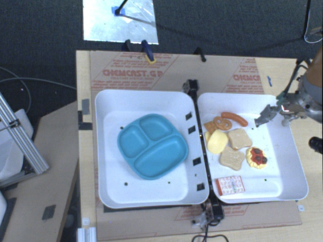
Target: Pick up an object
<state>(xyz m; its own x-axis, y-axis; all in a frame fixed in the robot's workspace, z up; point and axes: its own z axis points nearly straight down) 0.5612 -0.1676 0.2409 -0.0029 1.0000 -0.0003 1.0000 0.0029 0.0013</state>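
Plate in left bin; toast in right bin.

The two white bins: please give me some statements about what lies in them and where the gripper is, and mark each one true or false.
1. The blue divided plate lies in the left bin. True.
2. The hot dog lies on the blue divided plate. False: it lies in the right bin, near its far edge.
3. The gripper is above the right bin. True.
4. The small red and white card lies at the far edge of the right bin. False: it lies near the front edge.
5. The yellow lemon lies beside a slice of bread. True.
6. The gripper holds the pretzel. False: the pretzel lies on the bin floor.
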